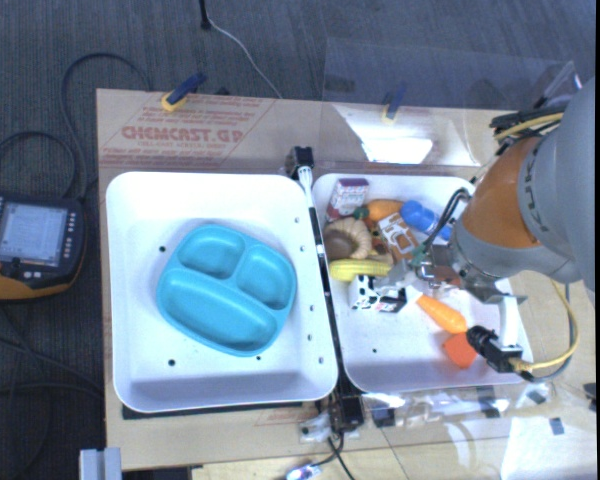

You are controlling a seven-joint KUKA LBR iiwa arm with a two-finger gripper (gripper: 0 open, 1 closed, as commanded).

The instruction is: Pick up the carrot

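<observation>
Where the grey arm with its orange band reaches in from the right, the tool point(427, 266) hangs low over the right-hand shallow white bin point(400, 363), near its middle. Whether the tool is open or closed cannot be told from this slanted view, and nothing can be seen in its hold.

Just below the tool in the view lies the orange tapered plastic carrot point(442, 313). It rests on the bin floor with its narrow end pointing up-left toward the tool, and it appears apart from it. A small orange block point(457, 351) sits just beyond the carrot's thick end.

To the left of the tool lies a black-and-white patterned toy point(375, 294), with a yellow elongated toy point(358, 267) above it and a brown curled pastry-like toy point(345, 236) above that. Along the bin's far side sit a small maroon-and-white box point(350, 196), an orange rounded toy point(384, 209) and a blue rounded toy point(418, 215).

The left-hand shallow white bin point(140, 358) holds a light-blue plastic plate with three compartments point(228, 286), set at a tilt across the bin's middle. Both bins rest on the tan board surface point(180, 133), which carries red lettering. Well apart to the left, on the dark carpeted floor, lies a grey-and-orange handheld control pendant point(30, 243).
</observation>
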